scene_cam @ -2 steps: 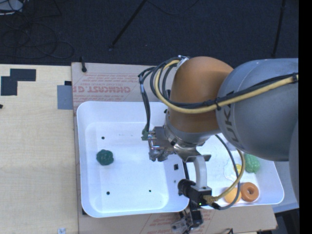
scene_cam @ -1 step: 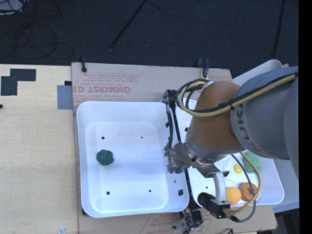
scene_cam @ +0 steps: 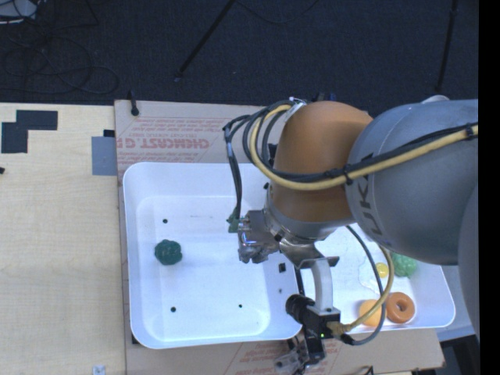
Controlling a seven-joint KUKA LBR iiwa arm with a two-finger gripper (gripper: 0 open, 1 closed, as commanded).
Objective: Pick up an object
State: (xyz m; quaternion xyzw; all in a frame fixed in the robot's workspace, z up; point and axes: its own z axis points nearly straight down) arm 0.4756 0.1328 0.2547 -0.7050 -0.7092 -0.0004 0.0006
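Note:
A dark green lumpy object (scene_cam: 168, 251) lies in the left part of the left white bin (scene_cam: 148, 319). The arm reaches in from the right, its orange band and grey body covering much of the right bin (scene_cam: 445, 312). My gripper (scene_cam: 249, 247) hangs over the right side of the left bin, about a hand's width right of the green object and apart from it. An orange ring (scene_cam: 401, 308), a smaller orange piece (scene_cam: 369, 312), a yellow object (scene_cam: 381, 270) and a light green object (scene_cam: 405, 266) lie in the right bin, partly hidden by the arm.
A cardboard sheet (scene_cam: 168, 139) lies under the bins, on a pale wooden bench (scene_cam: 55, 248). Yellow and black cables (scene_cam: 258, 143) loop around the wrist. The left bin's floor shows a few small dark dots (scene_cam: 173, 309).

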